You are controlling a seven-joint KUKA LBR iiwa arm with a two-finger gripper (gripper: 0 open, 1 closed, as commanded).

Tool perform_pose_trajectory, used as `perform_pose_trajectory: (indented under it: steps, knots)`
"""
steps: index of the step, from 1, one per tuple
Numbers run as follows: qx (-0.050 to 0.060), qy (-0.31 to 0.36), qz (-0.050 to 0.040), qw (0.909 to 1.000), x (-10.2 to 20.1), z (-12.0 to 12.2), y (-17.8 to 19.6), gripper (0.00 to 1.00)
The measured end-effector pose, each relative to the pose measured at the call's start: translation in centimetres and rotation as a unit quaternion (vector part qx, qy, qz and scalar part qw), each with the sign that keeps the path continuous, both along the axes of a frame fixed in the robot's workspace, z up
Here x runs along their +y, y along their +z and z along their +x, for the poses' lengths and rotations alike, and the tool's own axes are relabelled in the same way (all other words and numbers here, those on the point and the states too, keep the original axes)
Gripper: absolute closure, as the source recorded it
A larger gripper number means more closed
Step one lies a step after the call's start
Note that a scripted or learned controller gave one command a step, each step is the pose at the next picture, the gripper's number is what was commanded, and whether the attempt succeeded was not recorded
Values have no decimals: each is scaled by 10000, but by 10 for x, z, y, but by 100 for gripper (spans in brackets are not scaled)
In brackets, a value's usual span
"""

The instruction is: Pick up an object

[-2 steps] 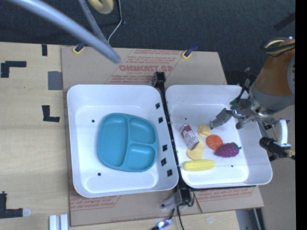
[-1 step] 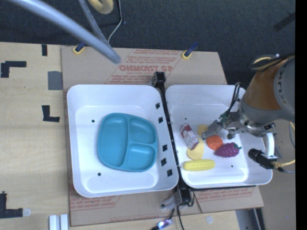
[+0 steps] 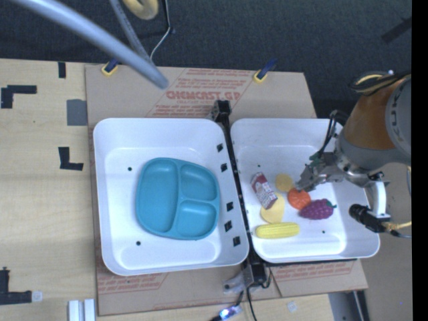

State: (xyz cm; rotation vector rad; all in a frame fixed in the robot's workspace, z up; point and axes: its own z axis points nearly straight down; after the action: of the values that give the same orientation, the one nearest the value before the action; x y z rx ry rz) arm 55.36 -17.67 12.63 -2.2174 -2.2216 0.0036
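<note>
The gripper (image 3: 309,178) is down inside the right bin (image 3: 267,134), reaching in from the right, with its tip just above a small orange piece (image 3: 298,198). From this angle I cannot tell how its fingers stand, nor whether it touches that orange piece. The grey arm (image 3: 381,136), with its orange band, leans over the bin's right wall.

Close around the tip lie the toys: purple grapes (image 3: 317,209) touching the orange piece on its right, a small yellow piece (image 3: 284,182) to its left, a red and white can (image 3: 263,189) on its side further left, a pale yellow piece (image 3: 273,212) below that, and a corn cob (image 3: 277,231) lying flat near the bin's front wall.

The left bin (image 3: 114,136) sits flush against the right one and holds a blue divided plate (image 3: 178,198), lying flat.

Both bins rest on a sheet of cardboard (image 3: 200,92) with red print, laid on a pale wooden bench (image 3: 40,199). Beyond the bench the floor (image 3: 301,19) is dark.
</note>
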Motion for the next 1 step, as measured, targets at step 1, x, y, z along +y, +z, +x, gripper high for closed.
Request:
perform_pose_trajectory:
  steps: [1]
  knots:
    - [-16,-4,-1,10000,2,-4,41,100]
